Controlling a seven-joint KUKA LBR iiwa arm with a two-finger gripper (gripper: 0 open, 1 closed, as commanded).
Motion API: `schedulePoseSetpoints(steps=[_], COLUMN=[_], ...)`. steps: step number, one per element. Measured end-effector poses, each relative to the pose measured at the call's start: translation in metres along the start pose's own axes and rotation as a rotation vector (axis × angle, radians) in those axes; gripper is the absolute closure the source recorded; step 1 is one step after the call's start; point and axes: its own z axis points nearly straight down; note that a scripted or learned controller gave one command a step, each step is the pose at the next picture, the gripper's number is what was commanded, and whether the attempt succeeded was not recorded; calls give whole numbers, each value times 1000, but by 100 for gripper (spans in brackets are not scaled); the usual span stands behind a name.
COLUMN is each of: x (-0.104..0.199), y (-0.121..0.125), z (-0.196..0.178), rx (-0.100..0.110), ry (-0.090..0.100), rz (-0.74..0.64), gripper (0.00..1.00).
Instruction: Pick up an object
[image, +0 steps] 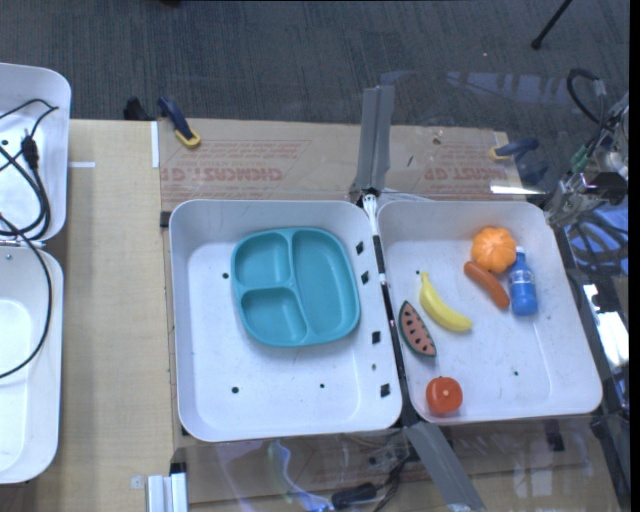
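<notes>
The right bin (560, 372) holds several toy foods. An orange (493, 247) lies at its back, touching a red-orange carrot-like piece (486, 284) and a small blue bottle (522, 290). A yellow banana (442, 305) lies near the middle. A watermelon slice (417, 329) rests by the bin's left wall. A red tomato (444, 396) sits at the front. In the left bin (200, 380) lies a teal divided plate (296, 286) with nothing on it.
A grey divider post (376, 140) rises between the bins at the back. Blue clamps (178, 122) hold the cardboard sheet (270, 165) behind them. White tubs with black cables (25, 190) stand at far left. Wires and hardware (592, 175) crowd the right bin's back right corner.
</notes>
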Motion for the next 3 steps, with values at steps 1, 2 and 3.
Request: schedulePoseSetpoints(steps=[1,2,3], x=[87,86,46], y=[37,37,0], z=[24,24,160], rx=[1,0,-3], ry=[1,0,0], rz=[0,1,2], gripper=[100,0,0])
